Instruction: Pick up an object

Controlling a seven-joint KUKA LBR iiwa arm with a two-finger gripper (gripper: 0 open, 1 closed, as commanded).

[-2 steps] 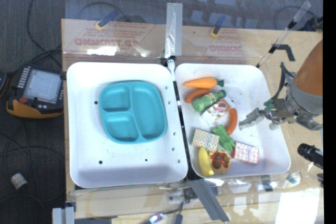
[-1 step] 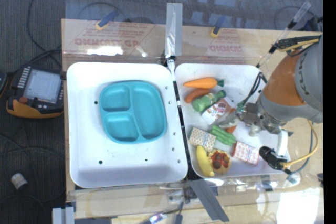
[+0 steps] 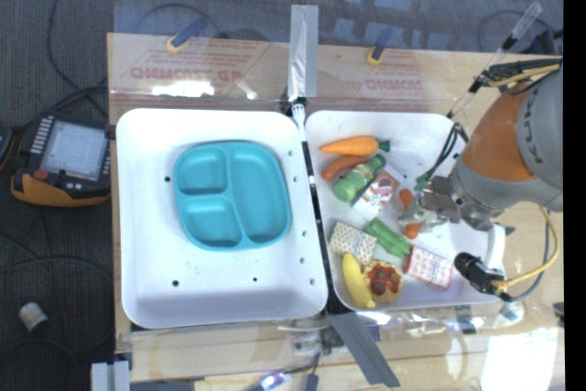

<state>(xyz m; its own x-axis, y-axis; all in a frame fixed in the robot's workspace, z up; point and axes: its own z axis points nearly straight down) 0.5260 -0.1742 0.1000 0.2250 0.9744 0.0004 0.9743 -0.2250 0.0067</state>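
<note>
The gripper point(image 3: 419, 208) is low in the right bin point(image 3: 403, 125), among the toy food; its opening cannot be told. A small orange piece point(image 3: 409, 225) lies directly beneath it, a green item point(image 3: 388, 238) just left. The closure should centre on one object, clear of neighbours.

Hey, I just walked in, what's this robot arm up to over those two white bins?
The grey and orange arm reaches in from the right and has its gripper lowered into the right bin, among a pile of toy food: a carrot, a green bottle, a banana and some small packets. Whether it has hold of anything cannot be seen. The left bin holds a blue divided plate, which is untouched.
</note>
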